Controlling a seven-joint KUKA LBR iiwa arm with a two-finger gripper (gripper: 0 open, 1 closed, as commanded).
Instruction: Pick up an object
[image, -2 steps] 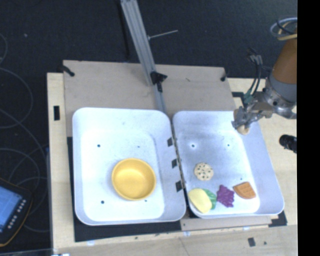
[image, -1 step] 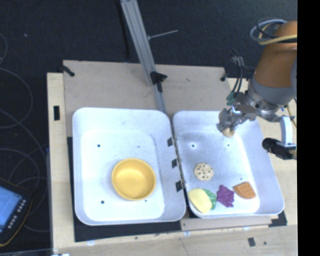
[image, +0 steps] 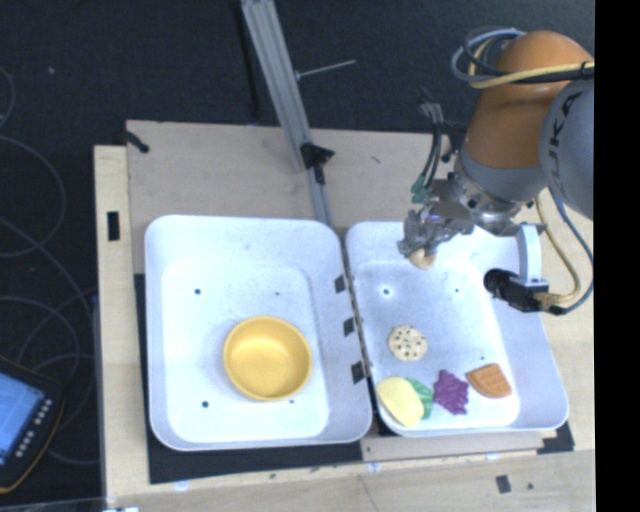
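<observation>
We see the claw over the far end of the right bin, with a small tan object at its fingertips; it seems pinched between them, though the view is too coarse for us to be sure the claw is properly clenched on it. That is our main worry: if only the very tips bear on the piece, it may slip and drop back into the bin once the arm lifts. Taking the cookie as our landmark, the tan object sits well beyond it toward the far wall. On the near side of the cookie lie a yellow-green item, a purple cluster and an orange wedge, all well apart from the claw. Left of the cookie, in the left bin, rests a yellow bowl. Nothing crowds the lift.
</observation>
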